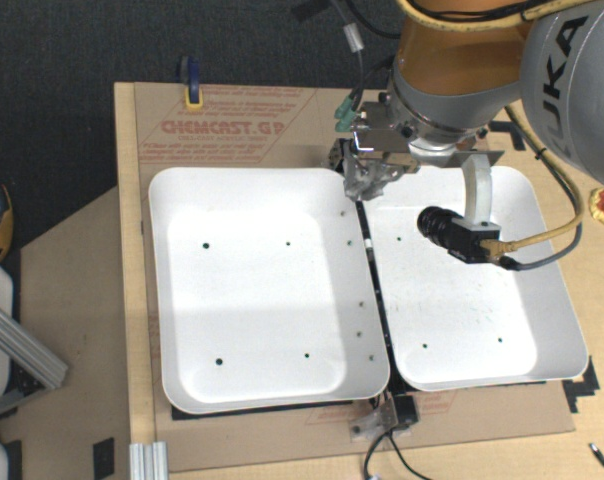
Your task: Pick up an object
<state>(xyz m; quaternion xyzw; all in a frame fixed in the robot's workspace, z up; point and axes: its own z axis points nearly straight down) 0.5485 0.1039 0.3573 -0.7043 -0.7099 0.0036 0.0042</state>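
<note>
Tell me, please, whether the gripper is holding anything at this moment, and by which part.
It cannot be told. The gripper sits low at the far end of the seam between the left bin and the right bin, and no object shows at it.

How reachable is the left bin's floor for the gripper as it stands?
Probably yes. The gripper sits over the back end of the seam between the two bins, right at the rim of the left bin, and I see nothing standing between it and that floor.
</note>
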